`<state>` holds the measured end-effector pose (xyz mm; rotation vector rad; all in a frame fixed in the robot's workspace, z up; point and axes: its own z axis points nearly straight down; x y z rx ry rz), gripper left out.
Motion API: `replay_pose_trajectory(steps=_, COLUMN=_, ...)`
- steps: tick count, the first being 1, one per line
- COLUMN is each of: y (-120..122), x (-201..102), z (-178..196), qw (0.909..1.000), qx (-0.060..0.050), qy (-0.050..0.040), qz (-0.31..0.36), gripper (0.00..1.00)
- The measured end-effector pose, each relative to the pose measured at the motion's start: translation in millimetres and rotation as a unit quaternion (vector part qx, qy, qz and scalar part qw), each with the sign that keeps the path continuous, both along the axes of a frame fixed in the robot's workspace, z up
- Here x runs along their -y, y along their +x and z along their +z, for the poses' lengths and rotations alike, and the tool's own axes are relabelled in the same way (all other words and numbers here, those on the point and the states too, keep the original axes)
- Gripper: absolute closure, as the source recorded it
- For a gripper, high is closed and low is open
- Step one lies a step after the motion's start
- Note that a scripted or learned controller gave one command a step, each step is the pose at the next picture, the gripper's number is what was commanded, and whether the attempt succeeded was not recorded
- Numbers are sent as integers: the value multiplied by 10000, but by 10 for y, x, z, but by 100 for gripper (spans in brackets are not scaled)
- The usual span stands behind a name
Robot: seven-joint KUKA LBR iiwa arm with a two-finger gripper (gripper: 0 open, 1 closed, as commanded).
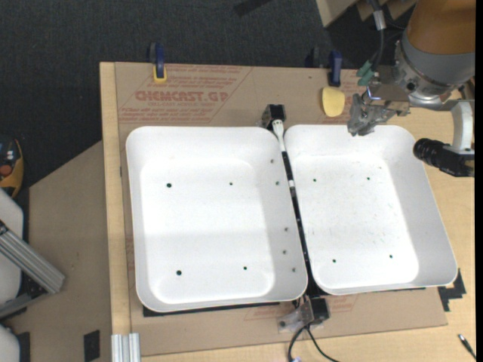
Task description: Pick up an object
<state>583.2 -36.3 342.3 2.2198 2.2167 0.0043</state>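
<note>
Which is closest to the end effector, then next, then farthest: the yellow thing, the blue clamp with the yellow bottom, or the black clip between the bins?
From the end effector:
1. Yellow thing, just beside it on the board above the right bin.
2. Black clip, at the top of the gap between the bins.
3. Blue clamp, far off at the board's top left edge.

Two white bins, the left bin (207, 217) and the right bin (370, 210), are set side by side on a brown board (219, 93); a yellow object (333, 101) lies beyond them.
</note>
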Motion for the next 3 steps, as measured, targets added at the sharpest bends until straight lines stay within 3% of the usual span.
replay_pose_trajectory(steps=1, y=-78, x=-635, z=-1054, qw=10000, qx=-83, qy=18, qz=38, gripper=100)
replay_pose_trajectory(steps=2, y=21, x=-455, z=-327, qw=10000, qx=17, qy=3, qz=8, gripper=100)
replay_pose_trajectory(steps=3, y=45, x=-720, z=1350, qw=10000, qx=84, qy=15, qz=29, gripper=100)
